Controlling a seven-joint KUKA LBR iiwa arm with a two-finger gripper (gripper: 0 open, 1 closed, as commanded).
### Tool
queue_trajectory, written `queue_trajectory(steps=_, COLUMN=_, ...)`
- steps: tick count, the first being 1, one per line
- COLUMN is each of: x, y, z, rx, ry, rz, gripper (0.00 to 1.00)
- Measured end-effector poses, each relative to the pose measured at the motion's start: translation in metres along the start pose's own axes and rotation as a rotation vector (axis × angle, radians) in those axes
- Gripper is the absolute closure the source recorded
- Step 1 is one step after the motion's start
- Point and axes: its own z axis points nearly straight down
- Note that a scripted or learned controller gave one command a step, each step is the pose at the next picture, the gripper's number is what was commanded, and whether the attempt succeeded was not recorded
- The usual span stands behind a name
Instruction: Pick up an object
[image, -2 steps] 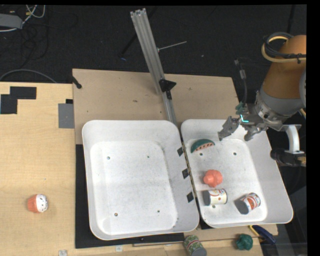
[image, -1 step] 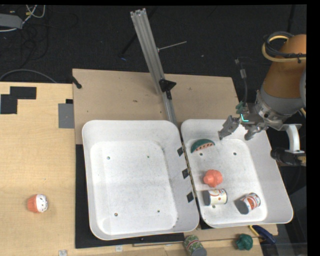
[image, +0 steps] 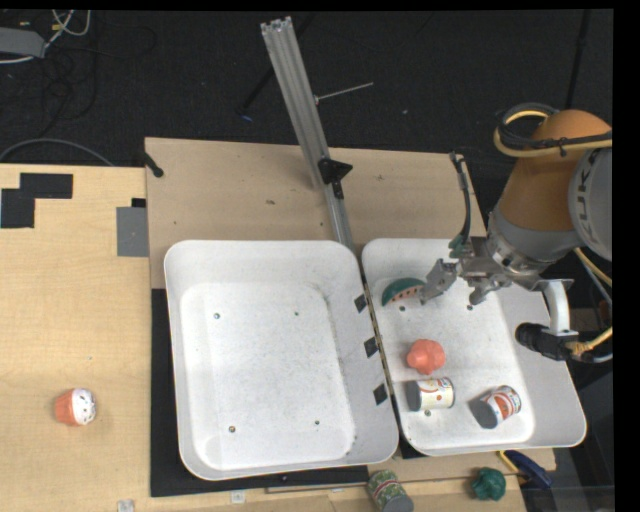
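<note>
Left bin (image: 262, 360), smooth white plastic, sits well left of the gripper (image: 456, 285). Right bin (image: 560, 400) lies under the gripper, whose fingers are spread apart, holding nothing. Just left of it rests a green-and-red wedge (image: 401, 291). Below: a lumpy red object (image: 426, 355), then two small cans (image: 434, 393) lying tipped.

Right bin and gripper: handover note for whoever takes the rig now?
Gripper: open, holding nothing, above the right bin at its far end, beside the watermelon slice toy.
Also in that bin: red toy mid-bin, white can and red-labelled can lying near the front.
Done: nothing picked yet.
Left: close on one object and lift; the slice looks nearest.
</note>
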Motion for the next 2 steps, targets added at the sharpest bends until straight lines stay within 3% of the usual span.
queue_trajectory(steps=1, x=0.009, y=-0.006, z=0.06, rx=0.0, ry=0.0, rz=0.002, gripper=0.0)
queue_trajectory(steps=2, x=0.009, y=-0.005, z=0.096, rx=-0.008, ry=-0.002, rz=0.001, gripper=0.0)
